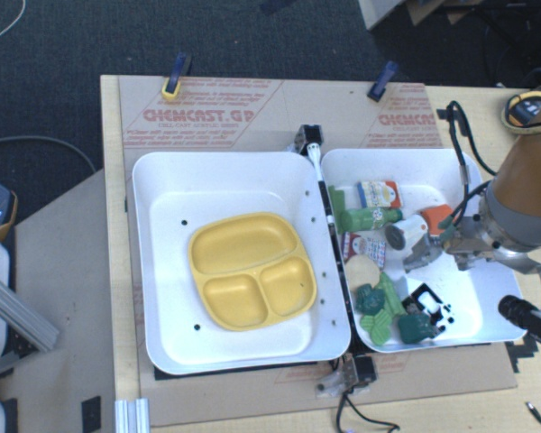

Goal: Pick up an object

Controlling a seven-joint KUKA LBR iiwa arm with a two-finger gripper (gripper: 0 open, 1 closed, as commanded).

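1. Partly hidden, the claw hangs low over the right bin; its fingers blur into the clutter beneath, so whether it is wide, narrow or holding anything cannot be told.
2. Close by the claw on its left lies a grey cylinder, and an orange piece shows just behind it, half covered by the wrist.
3. Farther left of the claw sit a green bottle and a white carton with a red and green label, lying close together.
4. Nearer the camera than the claw are green toy shapes and a small black and white item, too small to name surely.
5. Well to the claw's left, the left bin holds a yellow divided plate.
6. Both bins rest on a tabletop covered with brown printed cardboard, with two clamps at its far edge.
7. Dark carpet surrounds the tabletop, and the arm's upper part is cut off at the right edge.
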